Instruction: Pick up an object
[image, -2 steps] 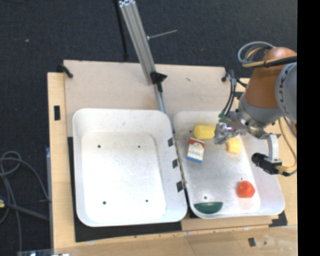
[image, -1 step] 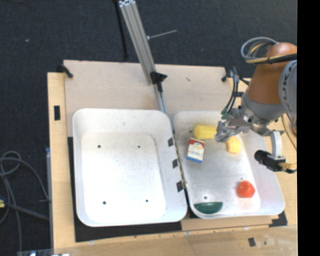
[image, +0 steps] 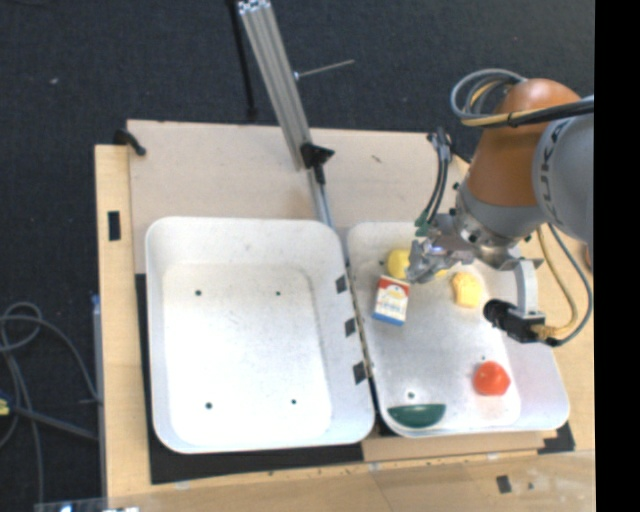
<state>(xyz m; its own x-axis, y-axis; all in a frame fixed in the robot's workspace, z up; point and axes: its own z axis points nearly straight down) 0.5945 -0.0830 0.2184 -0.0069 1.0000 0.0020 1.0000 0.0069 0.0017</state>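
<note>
Yellow rounded plastic object (image: 398, 263) sits just left of the low pincer (image: 428, 258) in the right white bin (image: 530, 400); finger state unclear, cannot tell. Nothing lifted; grasp and lift remain.

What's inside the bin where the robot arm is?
The right bin holds a small carton, two yellow pieces, a red ball and a green bowl. The end effector and arm cover the bin's far corner.

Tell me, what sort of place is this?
Probably a robot test bench in a lab: an arm reaches over two white bins, small toys like a red ball lie in one, and loose cables trail nearby.
</note>
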